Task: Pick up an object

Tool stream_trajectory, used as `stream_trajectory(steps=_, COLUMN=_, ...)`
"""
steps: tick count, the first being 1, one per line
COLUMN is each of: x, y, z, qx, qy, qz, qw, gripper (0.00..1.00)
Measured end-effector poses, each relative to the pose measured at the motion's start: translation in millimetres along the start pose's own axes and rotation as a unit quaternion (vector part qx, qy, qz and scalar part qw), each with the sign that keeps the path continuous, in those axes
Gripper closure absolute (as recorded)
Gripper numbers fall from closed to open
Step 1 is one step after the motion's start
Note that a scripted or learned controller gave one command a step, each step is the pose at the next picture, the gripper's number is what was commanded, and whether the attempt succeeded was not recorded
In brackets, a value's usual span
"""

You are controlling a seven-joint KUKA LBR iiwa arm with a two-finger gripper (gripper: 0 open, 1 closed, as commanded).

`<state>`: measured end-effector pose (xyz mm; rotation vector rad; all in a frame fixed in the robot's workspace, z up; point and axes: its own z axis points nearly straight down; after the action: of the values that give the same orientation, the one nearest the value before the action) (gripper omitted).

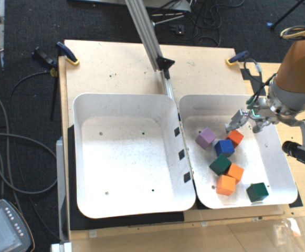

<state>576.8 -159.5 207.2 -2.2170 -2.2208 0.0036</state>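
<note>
Gripper hangs over the right bin at two o'clock — whether it grips anything, I cannot tell; orange cube just beneath.

Legible text: none | labels, brands, numbers, signs: none readable on bins, blocks, bench or arm | near-left screen device: too blurred to read
</note>
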Motion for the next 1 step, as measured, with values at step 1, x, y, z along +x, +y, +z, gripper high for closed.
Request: stream_trajectory(steps=1, x=-0.1, y=0.4, z=-1.9, qx=-0.001, qy=0.0, qz=0.0, qw=1.0, gripper=0.0)
